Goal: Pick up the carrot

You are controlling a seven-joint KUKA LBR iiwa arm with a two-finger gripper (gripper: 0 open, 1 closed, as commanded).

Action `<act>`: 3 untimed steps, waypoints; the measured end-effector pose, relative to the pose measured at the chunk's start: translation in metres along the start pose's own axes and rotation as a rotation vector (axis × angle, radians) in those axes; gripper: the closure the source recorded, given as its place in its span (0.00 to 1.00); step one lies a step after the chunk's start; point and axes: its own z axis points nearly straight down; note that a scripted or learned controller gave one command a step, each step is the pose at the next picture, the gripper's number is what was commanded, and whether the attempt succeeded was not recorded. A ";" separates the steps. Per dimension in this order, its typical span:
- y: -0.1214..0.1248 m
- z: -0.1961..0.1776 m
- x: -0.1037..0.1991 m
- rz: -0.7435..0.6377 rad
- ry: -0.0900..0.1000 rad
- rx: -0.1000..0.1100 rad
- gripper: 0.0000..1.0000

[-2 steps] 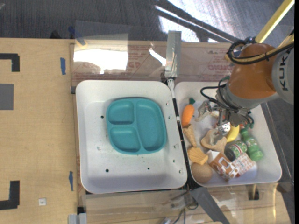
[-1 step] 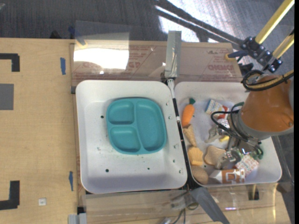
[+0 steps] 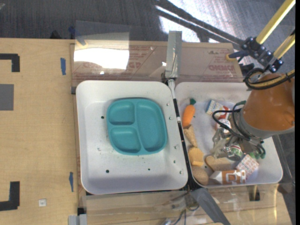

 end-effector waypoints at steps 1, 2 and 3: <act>0.053 -0.164 -0.023 -0.116 0.029 -0.012 1.00; 0.033 -0.291 -0.079 -0.301 0.029 -0.014 1.00; 0.132 -0.147 -0.066 -0.239 0.049 -0.024 1.00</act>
